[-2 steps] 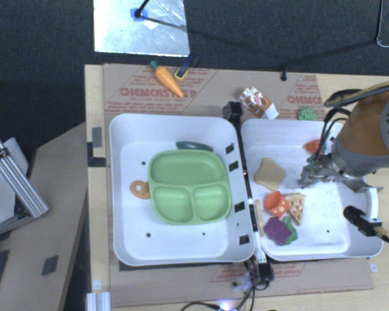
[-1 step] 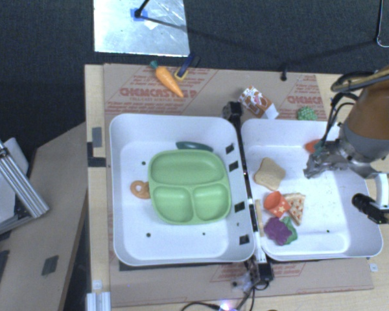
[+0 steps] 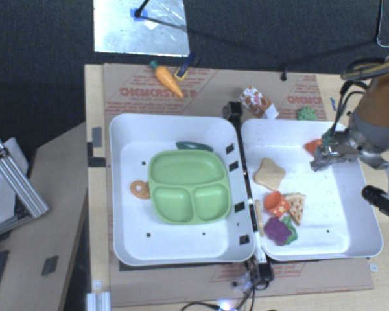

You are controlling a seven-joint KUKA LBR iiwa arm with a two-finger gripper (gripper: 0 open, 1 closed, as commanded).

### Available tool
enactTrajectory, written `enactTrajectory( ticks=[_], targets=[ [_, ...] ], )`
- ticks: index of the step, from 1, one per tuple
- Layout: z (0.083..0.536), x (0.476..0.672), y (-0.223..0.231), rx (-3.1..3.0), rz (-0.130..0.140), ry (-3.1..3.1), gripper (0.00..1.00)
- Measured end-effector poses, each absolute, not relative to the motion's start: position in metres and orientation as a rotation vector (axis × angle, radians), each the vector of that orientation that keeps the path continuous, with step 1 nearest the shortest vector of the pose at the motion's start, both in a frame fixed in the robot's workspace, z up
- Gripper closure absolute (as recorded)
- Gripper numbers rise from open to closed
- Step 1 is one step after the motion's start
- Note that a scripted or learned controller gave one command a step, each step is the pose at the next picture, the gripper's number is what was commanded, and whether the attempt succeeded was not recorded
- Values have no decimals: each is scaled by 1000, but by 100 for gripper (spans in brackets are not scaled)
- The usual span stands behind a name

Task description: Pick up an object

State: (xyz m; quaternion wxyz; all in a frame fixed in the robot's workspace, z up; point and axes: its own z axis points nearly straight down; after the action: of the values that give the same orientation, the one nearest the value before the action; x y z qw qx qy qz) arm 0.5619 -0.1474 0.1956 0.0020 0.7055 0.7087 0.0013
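Two shallow white bins are set side by side on a cardboard-covered bench [image 3: 201,86]. The left bin [image 3: 126,193] is taken up by a matte green divided plate [image 3: 189,186] with three compartments; a small orange pretzel-shaped ring [image 3: 140,189] lies just beside the plate at its nine o'clock, and a dark green piece [image 3: 194,146] is seen at its twelve o'clock edge. In the right bin [image 3: 350,232], a tan bread-slice shape [image 3: 270,173] lies toward nine o'clock, and below it a cluster is formed by an orange piece [image 3: 275,203], a pizza slice [image 3: 295,207] and a purple grape bunch [image 3: 280,230], touching one another. A red-orange object [image 3: 312,146] is seen at the bin's one o'clock, just beside the gripper [image 3: 324,155]; whether the gripper is clenched or released cannot be told. Beyond the bins, at twelve o'clock, a toy carrot [image 3: 168,81], a small printed carton [image 3: 256,102] and a green broccoli-like piece [image 3: 305,113] lie on the cardboard. A shiny foil sheet [image 3: 141,18] lies farther back.
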Motion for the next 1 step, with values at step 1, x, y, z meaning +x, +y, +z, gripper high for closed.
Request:
enactTrajectory(
  ticks=[1],
  targets=[
    [226,563,-147,2213,4,2224,100]
  ],
)
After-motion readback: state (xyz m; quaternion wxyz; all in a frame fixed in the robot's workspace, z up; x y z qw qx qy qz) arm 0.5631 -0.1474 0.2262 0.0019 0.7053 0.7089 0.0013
